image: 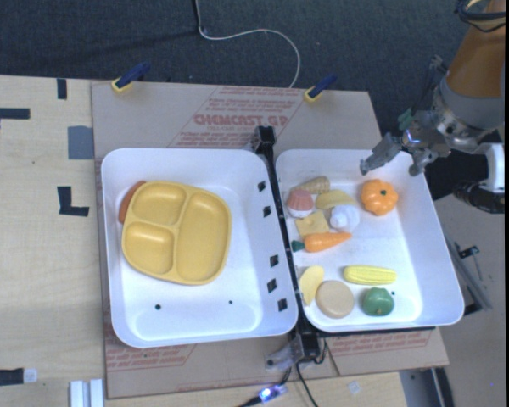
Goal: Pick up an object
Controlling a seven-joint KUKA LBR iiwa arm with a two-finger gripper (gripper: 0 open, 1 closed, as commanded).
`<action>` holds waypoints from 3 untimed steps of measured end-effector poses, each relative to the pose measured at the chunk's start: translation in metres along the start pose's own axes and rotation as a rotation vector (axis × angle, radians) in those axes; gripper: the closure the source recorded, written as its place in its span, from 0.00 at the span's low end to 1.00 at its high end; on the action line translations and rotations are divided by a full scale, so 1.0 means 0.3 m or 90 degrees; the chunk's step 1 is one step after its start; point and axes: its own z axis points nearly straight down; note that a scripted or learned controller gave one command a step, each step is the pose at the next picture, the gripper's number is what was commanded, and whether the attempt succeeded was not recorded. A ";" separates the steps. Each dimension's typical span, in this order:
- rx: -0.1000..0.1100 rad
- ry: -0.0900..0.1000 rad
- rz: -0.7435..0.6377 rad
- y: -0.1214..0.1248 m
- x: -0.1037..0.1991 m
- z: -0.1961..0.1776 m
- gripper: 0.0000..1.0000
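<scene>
Hovering spread and empty over the right bin's point(437, 227) far corner, the hand point(399, 155) sits just beside one orange pumpkin point(378, 197), with one carrot point(327, 242), one corn cob point(370, 274) and one yellow divided plate point(176, 231) farther out.

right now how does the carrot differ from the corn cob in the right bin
The carrot is orange with a green end; the corn cob is yellow. The carrot tapers and lies slightly tilted mid-bin; the corn cob is blunt, lying nearly level nearer the front. Both are long toy foods lying flat, untouched.
</scene>
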 end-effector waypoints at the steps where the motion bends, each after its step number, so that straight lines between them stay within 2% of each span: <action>1: -0.005 0.001 -0.004 -0.080 0.191 -0.308 0.00; 2: -0.013 -0.001 -0.003 -0.114 0.336 -0.964 0.00; 3: 0.001 0.001 -0.004 -0.218 0.553 -0.878 0.00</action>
